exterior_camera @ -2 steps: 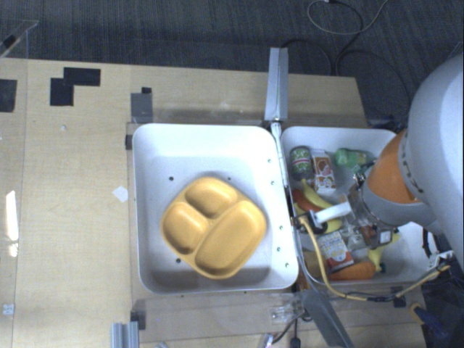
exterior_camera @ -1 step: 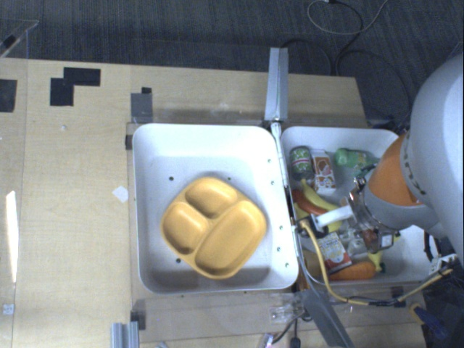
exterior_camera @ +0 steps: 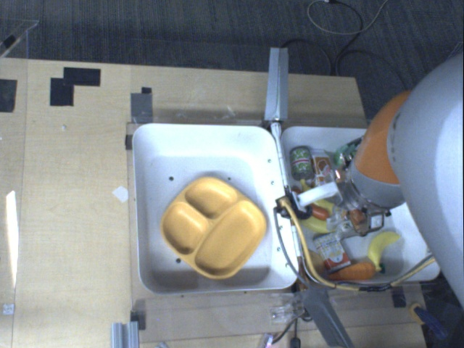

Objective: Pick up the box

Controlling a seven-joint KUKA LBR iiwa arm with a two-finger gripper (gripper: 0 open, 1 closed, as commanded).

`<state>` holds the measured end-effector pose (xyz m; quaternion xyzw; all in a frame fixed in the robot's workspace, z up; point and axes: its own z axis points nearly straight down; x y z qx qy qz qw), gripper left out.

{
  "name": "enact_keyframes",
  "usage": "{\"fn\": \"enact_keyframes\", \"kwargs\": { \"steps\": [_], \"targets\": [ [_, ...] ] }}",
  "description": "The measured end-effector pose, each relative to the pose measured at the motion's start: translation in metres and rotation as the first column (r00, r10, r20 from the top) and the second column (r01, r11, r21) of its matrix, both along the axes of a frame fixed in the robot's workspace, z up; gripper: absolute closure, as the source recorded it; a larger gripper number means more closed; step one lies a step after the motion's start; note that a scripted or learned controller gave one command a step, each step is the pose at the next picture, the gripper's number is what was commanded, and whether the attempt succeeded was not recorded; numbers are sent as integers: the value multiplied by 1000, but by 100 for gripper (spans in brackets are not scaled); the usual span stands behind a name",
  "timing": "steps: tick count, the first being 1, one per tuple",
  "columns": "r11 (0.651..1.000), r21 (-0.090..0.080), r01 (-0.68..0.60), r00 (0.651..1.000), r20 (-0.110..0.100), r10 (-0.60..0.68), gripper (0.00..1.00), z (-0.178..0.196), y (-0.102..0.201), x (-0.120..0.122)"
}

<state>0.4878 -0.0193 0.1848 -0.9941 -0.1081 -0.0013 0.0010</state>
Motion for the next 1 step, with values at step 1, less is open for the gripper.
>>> {"fn": "enact_keyframes", "kwargs": {
  "steps": [1],
  "targets": [
    [986, -1, -167, 986, -2, 167, 100, -84, -86, -1]
  ]
}}
